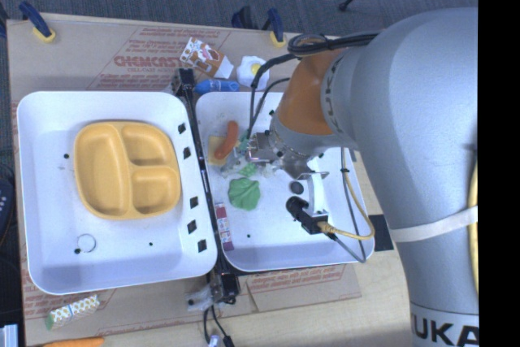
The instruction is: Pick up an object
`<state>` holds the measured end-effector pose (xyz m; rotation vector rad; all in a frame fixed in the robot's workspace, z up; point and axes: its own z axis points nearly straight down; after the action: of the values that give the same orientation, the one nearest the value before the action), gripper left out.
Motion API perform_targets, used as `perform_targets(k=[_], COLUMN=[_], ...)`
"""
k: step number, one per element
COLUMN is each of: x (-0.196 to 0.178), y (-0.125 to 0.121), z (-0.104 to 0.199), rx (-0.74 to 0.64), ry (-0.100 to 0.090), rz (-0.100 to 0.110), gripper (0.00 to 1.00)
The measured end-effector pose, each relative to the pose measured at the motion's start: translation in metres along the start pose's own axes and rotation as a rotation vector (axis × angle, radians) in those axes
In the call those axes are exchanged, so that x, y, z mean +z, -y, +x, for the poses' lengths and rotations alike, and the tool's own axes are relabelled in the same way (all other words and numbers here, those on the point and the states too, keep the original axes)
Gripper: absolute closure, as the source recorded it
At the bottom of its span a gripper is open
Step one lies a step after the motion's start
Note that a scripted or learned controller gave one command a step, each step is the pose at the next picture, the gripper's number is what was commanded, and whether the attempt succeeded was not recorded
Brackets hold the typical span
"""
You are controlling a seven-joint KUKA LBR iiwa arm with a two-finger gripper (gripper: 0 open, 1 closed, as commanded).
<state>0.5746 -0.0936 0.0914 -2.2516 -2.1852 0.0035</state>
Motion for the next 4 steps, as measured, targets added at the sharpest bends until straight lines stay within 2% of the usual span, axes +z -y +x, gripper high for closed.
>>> perform_targets(k=[1, 2, 3, 4], x=[-0.010, -0.010, -0.001, -0.010], y=[0.000, 0.000, -0.082, -0.081], z=[0.000, 0.000, 0.002, 0.002], rx=[-0.003, -0.003, -0.117, -0.124], ry=[-0.001, -0.001, 0.000, 0.001], rz=[0.003, 0.003, -0.001, 0.008], gripper=[1.00, 0.00, 0.00, 1.00])
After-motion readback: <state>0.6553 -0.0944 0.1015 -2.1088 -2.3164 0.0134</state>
